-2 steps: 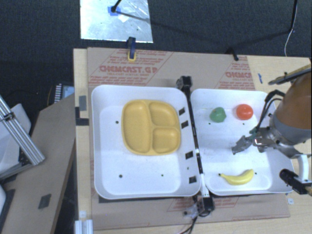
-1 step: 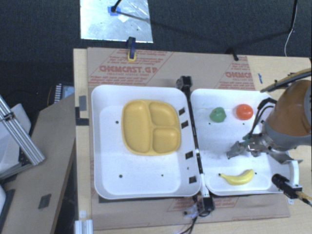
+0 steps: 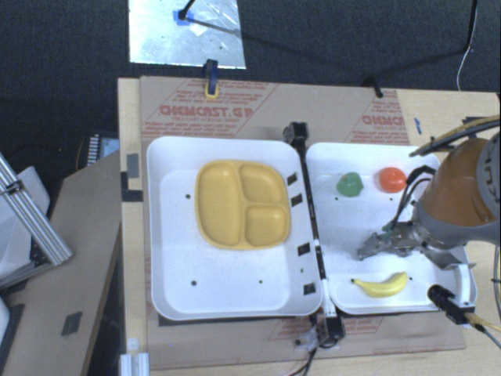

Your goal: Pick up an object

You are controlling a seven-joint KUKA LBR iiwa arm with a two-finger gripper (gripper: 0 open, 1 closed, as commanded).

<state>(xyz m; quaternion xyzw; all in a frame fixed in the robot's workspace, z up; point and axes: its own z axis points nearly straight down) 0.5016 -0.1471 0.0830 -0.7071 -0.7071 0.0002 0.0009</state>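
The tool [image 3: 374, 247] hovers low in the right bin [image 3: 337, 288], just above a banana [image 3: 381, 285]. Whether its grip is open cannot be told. A divided yellow plate [image 3: 241, 204] fills the left bin [image 3: 168, 233].

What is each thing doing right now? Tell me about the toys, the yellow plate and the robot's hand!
Banana: lying flat in the right bin, untouched.
Green ball: resting in the right bin, free.
Orange ball: resting beside the green ball, free.
Yellow plate: lying right side up in the left bin, nothing on it.
Gripper: low over the right bin, above the banana, holding nothing.
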